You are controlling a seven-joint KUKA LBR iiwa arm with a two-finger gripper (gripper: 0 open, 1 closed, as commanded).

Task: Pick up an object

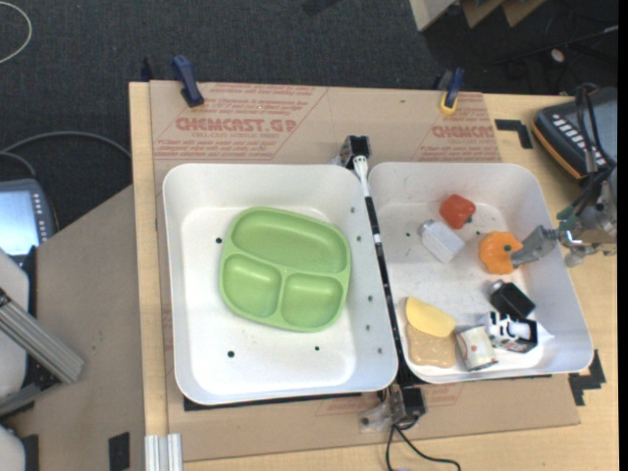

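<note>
The jaws [535, 244], a slim grey metal tip reaching in from the right, lie just beside the orange object [497, 251] and seem to touch its right side, but how far apart they stand cannot be told from this slanted view, nor is anything seen held between them. That orange object is a rounded, smooth, plastic-looking lump resting on the floor of the right bin [559, 302], a shallow white tray with rounded corners and a glossy rim. Up and to the left of it sits a smaller red-orange rounded piece [457, 210], and close below that a pale grey-white blocky piece [441, 240], tilted. Nearer the bin's lower edge lie a yellow wedge [429, 316] with a curved top, sitting just above a flat tan slab [432, 347] with a dull surface; to their right is a small box-like item with a printed label [474, 345], then a black and white piece [513, 330] and a black rectangular block [511, 297] just above it. The left bin [186, 263], the same white moulded shape, holds a lime green plate [286, 268] of smooth plastic, rounded in outline and divided into 3 compartments, 1 wide one at the top and 2 smaller ones below. Both bins rest side by side on the worktop [245, 121], a brown cardboard-faced sheet printed with red lettering, held by a blue clamp [186, 78] at the upper edge
</note>
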